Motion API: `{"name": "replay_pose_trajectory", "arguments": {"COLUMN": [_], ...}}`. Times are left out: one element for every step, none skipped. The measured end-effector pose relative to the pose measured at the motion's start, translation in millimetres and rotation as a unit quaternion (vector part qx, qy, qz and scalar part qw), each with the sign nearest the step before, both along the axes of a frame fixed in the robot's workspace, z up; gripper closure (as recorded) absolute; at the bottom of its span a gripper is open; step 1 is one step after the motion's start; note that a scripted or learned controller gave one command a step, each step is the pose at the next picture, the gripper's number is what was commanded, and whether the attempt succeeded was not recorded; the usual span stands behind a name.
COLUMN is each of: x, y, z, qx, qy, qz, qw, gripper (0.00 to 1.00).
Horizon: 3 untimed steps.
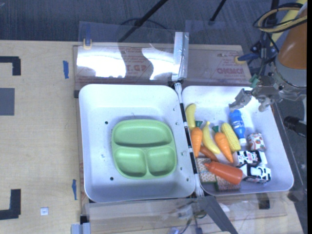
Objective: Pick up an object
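My gripper (253, 101) hangs over the back of the right bin (283, 152), its two fingers spread apart and open with nothing between them. Just below and left of it lies a blue bottle (237, 123). Farther down the bin hold a corn cob (230, 135), two carrots (196, 139) (224, 146), a yellow banana (190, 113), a red-orange sausage (224, 171), a black-and-white cow toy (254, 165) and a small cupcake (256, 141).
The left bin (92, 130) holds a green divided plate (144, 147). A clear plastic wall (126, 57) stands behind the bins. The arm's body and cables (287, 43) crowd the upper right. Tan bench (34, 130) stretches to the left.
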<state>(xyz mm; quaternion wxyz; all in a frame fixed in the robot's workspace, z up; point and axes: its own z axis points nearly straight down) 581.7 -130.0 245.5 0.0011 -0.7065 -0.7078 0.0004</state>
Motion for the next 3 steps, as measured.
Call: {"name": "replay_pose_trajectory", "arguments": {"x": [0.9, 0.9, 25.0], "y": [0.1, 0.2, -51.3], "z": [10.1, 10.1, -113.0], "qx": [-0.0003, -0.0003, -0.0005], "qy": [-0.001, -0.001, 0.0], "qz": [0.0, 0.0, -0.074], "qw": [1.0, 1.0, 0.9972], "gripper": [1.0, 0.0, 0.0]}}
